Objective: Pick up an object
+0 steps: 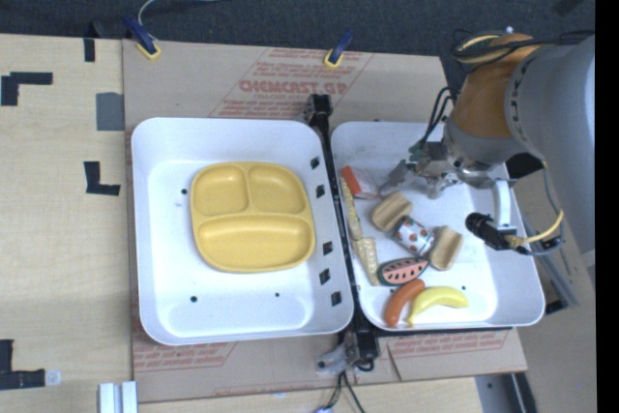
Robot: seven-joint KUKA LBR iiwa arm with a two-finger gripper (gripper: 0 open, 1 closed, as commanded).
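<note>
I am looking down at a slant on a cardboard-covered worktop [280, 82] carrying two shallow white plastic bins side by side. The left bin [160, 237] is holding a yellow plastic plate with three compartments [253, 216]. The right bin [517, 290] is holding a heap of toy food: a tan bread roll [391, 210], a small red and white can [413, 234], a second tan roll [445, 248], a watermelon slice [403, 270], a red sausage [403, 300], a yellow banana [437, 301] and a long pale cracker strip [359, 235] along the left wall.

My grey arm with its orange band [488, 102] is reaching in from the right, and the metal gripper [418, 171] is hanging low over the far part of the right bin, just beyond the first roll. The fingers are too small and dark against the wrist for me to tell how far apart they are, and I am seeing nothing between them.

I am judging the first roll the best target, being nearest the tool. To do this well I am planning to centre over it, descend straight, and avoid nudging the can touching its near side.
</note>
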